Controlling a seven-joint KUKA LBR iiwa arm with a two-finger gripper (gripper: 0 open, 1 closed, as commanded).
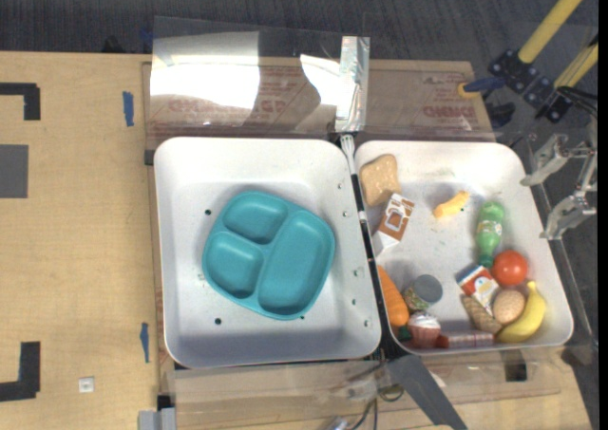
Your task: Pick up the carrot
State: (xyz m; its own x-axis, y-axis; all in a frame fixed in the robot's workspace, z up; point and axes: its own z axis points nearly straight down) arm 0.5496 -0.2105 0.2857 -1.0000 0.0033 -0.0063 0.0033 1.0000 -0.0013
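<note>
- Carrot (393, 295) lies untouched against the right bin's (549, 257) left wall, beside a grey disc (427, 289).
- My gripper's state: cannot tell.
- Entire pick remains.

Before me: teal divided plate (269, 254) in one white bin (180, 172); banana (528, 314), tomato (510, 268) and bread slice (378, 177) in the neighbouring bin (494, 158).

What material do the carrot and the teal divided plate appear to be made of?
Carrot: probably moulded plastic, a toy; uniform bright orange, smooth surface. Teal divided plate: likely hard plastic, matte to slightly satin; even colour, soft rounded compartment edges.
</note>
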